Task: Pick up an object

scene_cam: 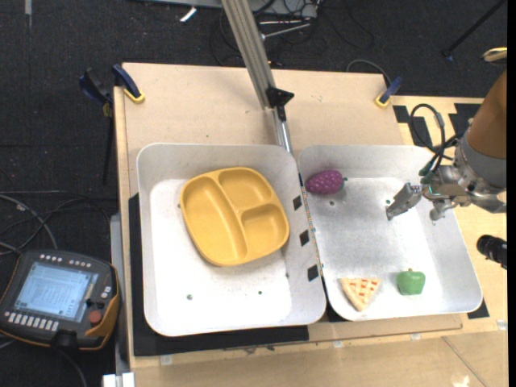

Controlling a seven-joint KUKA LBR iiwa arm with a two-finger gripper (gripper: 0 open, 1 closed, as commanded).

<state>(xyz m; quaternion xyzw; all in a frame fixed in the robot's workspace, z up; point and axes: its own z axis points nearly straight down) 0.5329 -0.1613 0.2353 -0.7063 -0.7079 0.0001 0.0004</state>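
A: Where's the pincer (415,204)?
B: Right of frame, fingers spread, holding nothing. Nearest target: small green plastic pepper (411,281), lower right.
A: Centre above it, then descend straight.

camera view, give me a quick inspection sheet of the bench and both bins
surface: wooden bench bearing a left bin and a right bin, side by side
job's things: purple grapes, green pepper and waffle slice, all in the right bin
clutter: yellow divided plate in the left bin
grippers: gripper above the right bin, nothing between its jaws
cables: black cable on the bench at right; more on the floor
surroundings: handheld control screen on the dark floor, clamps at the bench corners
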